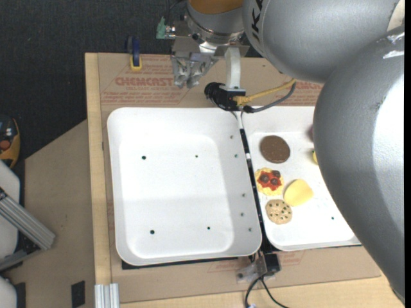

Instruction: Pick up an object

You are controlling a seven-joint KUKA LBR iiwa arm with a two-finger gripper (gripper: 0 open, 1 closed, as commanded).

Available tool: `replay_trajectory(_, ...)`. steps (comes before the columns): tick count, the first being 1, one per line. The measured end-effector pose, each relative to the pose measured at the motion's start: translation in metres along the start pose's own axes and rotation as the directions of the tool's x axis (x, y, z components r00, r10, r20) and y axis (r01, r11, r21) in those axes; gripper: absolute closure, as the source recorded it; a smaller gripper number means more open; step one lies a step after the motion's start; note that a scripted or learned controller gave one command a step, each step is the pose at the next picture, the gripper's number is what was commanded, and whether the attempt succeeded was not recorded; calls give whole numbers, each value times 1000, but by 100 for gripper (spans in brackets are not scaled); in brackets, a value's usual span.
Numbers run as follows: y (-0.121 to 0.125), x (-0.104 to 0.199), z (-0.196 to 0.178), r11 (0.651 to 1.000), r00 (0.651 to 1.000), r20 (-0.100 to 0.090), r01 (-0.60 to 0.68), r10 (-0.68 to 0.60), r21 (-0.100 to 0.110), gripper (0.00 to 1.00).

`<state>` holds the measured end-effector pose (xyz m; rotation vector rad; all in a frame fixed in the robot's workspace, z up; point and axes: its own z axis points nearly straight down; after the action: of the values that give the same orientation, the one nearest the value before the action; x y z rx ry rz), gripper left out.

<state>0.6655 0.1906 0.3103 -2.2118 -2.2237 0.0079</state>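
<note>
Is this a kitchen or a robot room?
Probably a robot lab, not a kitchen. A big grey robot arm reaches over two white bins on a bench, and the little foods, like the cookie and brown disc, look like toys.

Two white bins, the left bin (pixel 173 191) plain white with a few small black dots, the right bin (pixel 308 236) white too. In the right one: a dark brown round cookie (pixel 275 149), a small pizza piece (pixel 269 179) in yellow with red and dark spots, a pale yellow lump (pixel 298 192), and a tan cookie (pixel 279 212) speckled with dark chips. The surface (pixel 103 108) is light tan board with faded red lettering. The arm (pixel 321 24) is grey, with an orange band on top. A blue and yellow clamp (pixel 135 52) sits at the surface's edge.
</note>
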Motion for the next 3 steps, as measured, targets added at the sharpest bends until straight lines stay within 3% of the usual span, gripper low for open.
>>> replay_trajectory(1,0,26,-145,1000,1000,-6,-1,1,-26,100)
replay_trajectory(2,0,34,-22,1000,1000,3,-5,5,4,100)
replay_trajectory(3,-1,34,-237,1000,1000,-6,-3,2,-29,100)
